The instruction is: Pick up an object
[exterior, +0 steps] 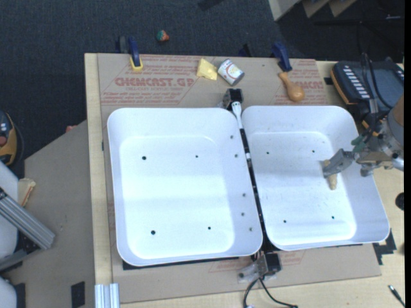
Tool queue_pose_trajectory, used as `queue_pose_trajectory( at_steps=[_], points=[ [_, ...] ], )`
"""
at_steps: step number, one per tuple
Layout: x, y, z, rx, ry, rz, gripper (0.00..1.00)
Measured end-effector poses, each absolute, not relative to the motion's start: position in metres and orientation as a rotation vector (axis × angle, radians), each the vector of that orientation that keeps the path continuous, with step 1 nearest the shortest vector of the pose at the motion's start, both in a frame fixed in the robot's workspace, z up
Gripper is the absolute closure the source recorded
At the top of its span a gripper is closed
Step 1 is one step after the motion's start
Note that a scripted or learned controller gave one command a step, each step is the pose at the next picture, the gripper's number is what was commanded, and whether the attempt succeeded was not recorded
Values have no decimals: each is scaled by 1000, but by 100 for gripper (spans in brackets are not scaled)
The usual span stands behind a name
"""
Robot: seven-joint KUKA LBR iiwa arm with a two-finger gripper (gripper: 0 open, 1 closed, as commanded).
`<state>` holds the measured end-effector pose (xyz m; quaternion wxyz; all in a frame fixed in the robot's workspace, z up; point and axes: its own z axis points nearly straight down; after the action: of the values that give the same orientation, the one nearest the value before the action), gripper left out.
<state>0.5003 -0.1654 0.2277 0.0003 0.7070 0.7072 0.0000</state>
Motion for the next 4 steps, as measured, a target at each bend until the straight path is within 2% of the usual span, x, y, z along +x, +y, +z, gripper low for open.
queue_pose_trajectory(
  at_steps=[1,2,3,4],
  points=[
    [501,-166,238,2217,2220,2,100],
    [508,-227,312,2217,2208,3,100],
    [478,-224,291,2226,2222,-2,100],
    [480,-224,333,2215,2217,3,100]
  ],
)
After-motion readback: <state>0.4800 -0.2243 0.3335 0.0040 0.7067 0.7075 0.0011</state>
